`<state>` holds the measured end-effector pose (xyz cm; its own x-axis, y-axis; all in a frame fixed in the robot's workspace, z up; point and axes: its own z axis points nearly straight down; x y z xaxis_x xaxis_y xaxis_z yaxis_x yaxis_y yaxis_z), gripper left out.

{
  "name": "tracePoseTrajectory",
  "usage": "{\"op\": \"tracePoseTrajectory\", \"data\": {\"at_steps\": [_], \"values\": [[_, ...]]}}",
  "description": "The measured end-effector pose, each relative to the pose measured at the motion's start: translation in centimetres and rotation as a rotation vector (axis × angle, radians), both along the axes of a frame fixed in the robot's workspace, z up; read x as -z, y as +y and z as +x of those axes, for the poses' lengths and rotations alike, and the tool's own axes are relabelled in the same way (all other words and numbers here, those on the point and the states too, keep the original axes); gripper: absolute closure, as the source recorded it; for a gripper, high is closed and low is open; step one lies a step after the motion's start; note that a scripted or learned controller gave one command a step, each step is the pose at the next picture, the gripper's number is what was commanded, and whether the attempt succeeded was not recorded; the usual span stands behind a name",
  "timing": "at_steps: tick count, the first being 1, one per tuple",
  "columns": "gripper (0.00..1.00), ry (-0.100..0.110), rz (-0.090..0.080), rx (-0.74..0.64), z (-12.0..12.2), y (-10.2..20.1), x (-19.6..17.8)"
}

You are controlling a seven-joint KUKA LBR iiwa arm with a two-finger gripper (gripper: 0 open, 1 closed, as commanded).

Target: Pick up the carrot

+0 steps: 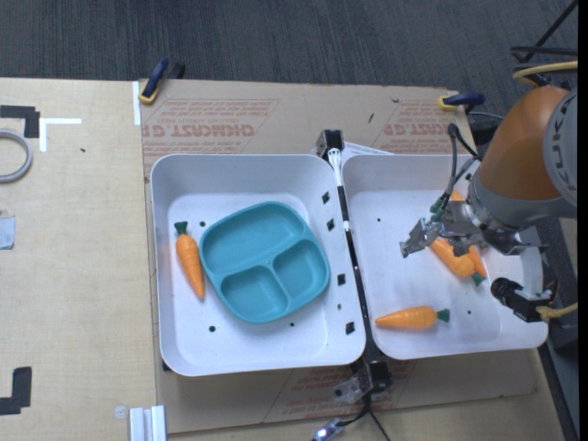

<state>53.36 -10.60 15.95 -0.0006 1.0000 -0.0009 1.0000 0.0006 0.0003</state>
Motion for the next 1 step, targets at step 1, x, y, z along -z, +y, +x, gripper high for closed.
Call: {"op": "tracePoseTrajectory", "data": {"at_steps": [1], "values": [[0.0,0.002,0.001,0.0,1.73,-7.42,6.74]]}}
